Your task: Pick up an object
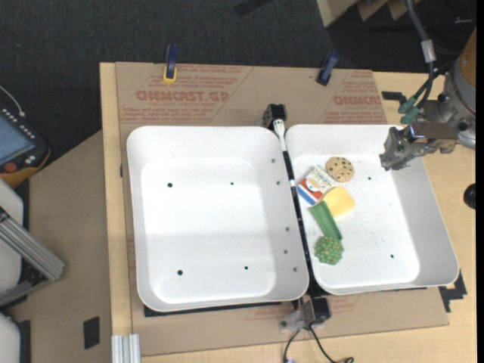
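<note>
Pincer [393, 157] near cookie [340, 169] — yellow block [339, 202], broccoli [328, 249] beyond.

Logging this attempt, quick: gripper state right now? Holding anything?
Gripper: over the upper right part of the right-hand shallow white bin, nothing seen held; open or closed cannot be told from this view.

Grey two-finger gripper [395, 154] is hanging over the right shallow white bin [423, 225], upper right side. Round choc-chip cookie [340, 169], yellow block [339, 202], red/white/blue carton [315, 185] & green veg [327, 237] are sitting clustered near the divider.
</note>
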`<state>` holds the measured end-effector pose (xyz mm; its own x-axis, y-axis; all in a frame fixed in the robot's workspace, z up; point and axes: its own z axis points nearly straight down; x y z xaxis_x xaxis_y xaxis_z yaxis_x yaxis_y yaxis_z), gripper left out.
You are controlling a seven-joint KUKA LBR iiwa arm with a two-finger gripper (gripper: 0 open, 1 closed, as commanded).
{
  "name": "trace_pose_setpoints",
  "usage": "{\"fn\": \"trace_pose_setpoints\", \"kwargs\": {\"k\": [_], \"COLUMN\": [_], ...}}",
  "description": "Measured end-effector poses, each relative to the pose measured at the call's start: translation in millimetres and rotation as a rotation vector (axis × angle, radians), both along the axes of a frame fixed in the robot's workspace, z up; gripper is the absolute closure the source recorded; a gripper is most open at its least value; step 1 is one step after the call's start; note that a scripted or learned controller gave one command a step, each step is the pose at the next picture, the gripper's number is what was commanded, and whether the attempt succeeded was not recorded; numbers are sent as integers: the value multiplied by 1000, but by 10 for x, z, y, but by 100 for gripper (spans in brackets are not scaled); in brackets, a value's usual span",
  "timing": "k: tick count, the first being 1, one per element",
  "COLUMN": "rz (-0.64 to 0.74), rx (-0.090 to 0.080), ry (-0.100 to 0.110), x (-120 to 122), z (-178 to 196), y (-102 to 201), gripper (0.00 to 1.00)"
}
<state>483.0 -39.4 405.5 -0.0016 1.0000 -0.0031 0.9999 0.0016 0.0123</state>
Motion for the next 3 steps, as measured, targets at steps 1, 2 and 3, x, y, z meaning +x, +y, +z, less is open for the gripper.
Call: {"fn": "trace_pose_setpoints", "kwargs": {"k": [1, 2, 3], "rz": [1, 1, 2], "rx": [-1, -2, 3], "ry": [-3, -6, 11], "x": [7, 15, -34], "z": [103, 206, 158], "y": [1, 2, 343], "gripper": [100, 100, 100]}}
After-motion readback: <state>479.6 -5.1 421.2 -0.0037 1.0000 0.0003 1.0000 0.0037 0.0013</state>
